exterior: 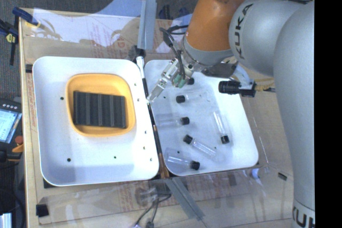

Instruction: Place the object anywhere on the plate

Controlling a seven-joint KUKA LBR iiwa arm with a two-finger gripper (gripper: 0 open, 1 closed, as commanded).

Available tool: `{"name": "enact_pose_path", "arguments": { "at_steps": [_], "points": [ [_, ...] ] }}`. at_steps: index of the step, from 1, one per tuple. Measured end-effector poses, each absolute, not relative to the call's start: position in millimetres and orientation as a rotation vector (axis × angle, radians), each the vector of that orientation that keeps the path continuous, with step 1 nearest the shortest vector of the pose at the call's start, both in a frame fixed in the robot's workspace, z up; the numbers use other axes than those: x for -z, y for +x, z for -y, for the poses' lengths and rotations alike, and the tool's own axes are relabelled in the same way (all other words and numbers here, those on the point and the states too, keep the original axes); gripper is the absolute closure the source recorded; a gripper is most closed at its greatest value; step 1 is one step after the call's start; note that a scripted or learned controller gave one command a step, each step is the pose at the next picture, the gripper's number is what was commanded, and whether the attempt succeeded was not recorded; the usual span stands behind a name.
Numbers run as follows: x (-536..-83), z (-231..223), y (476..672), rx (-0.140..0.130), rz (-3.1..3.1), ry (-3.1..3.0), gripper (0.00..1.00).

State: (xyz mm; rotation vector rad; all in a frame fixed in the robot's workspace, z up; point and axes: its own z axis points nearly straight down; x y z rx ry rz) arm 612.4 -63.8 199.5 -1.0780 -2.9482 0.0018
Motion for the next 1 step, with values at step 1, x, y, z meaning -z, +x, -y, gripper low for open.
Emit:
{"name": "enact_pose_path", "arguments": {
  "at_steps": [1],
  "points": [
    [-192.5, 24.1, 622.9, 0.000, 2.998, -0.944, 0.00]
  ]
}}
